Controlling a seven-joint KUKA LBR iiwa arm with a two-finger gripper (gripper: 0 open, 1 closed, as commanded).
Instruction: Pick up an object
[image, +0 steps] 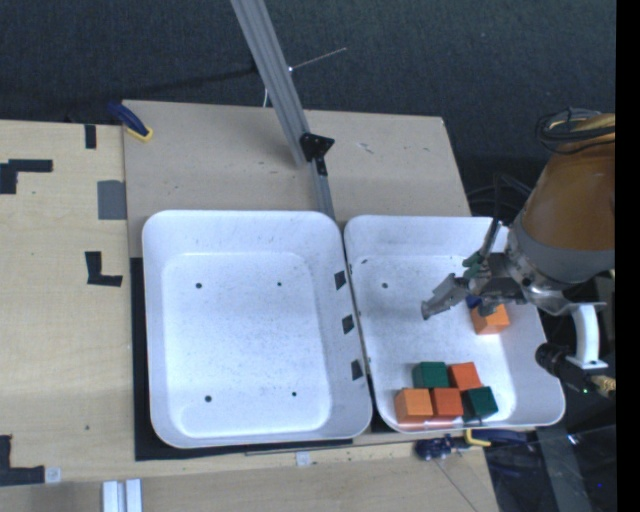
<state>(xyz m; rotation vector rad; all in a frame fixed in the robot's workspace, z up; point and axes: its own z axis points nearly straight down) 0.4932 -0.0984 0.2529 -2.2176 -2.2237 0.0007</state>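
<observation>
Just at four o'clock of the gripper (447, 298) lies an orange block (490, 319); its grip state cannot be told.

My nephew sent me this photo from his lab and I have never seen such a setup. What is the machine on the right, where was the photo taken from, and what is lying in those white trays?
The photo comes from a single camera fixed above a bench, looking down at a slant. The grey and orange shape at the right is a robot arm reaching in. At its end is a gripper, a two-finger claw for picking things up. I cannot tell whether it is holding anything.

On the bench sit two shallow white bins side by side. The left bin has only small dark dots on its floor. The right bin holds small blocks: one orange block right beside the gripper, and a cluster of blocks near the front edge, three orange and two green, packed together.

The arm's job is to pick up one object.
</observation>
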